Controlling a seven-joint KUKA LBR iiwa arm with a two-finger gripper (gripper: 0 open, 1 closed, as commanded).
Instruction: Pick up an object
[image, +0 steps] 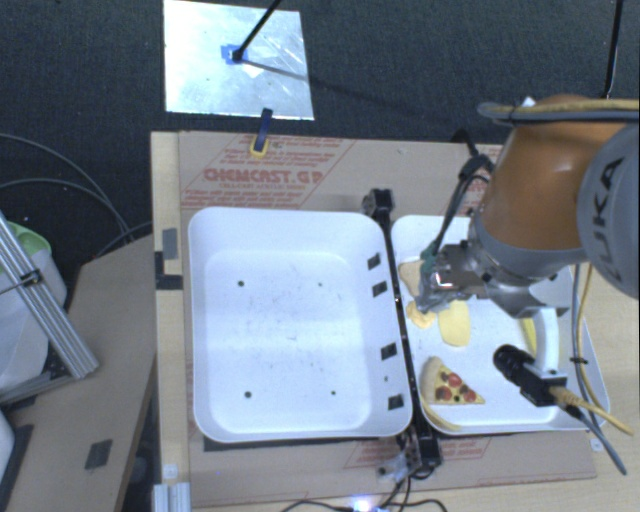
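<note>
My gripper (436, 290) is low over the left part of the right white bin (500, 418), reaching in under the grey and orange arm (550, 190). Just below it lie a pale yellow block (456, 326) and a smaller yellow piece (420, 319). Another pale yellow thing (408, 271) pokes out to the gripper's left, partly hidden by it. A toy pizza slice (450, 384) rests near the bin's front left corner. A narrow yellow thing (528, 336) lies further right, partly behind the arm. I see nothing held between the gripper's tips.
The left white bin (290, 222) stands beside the right one, joined along a black divider (392, 300). Both sit on a cardboard sheet (270, 175). A shiny metal plate (238, 60) lies beyond the bench.
</note>
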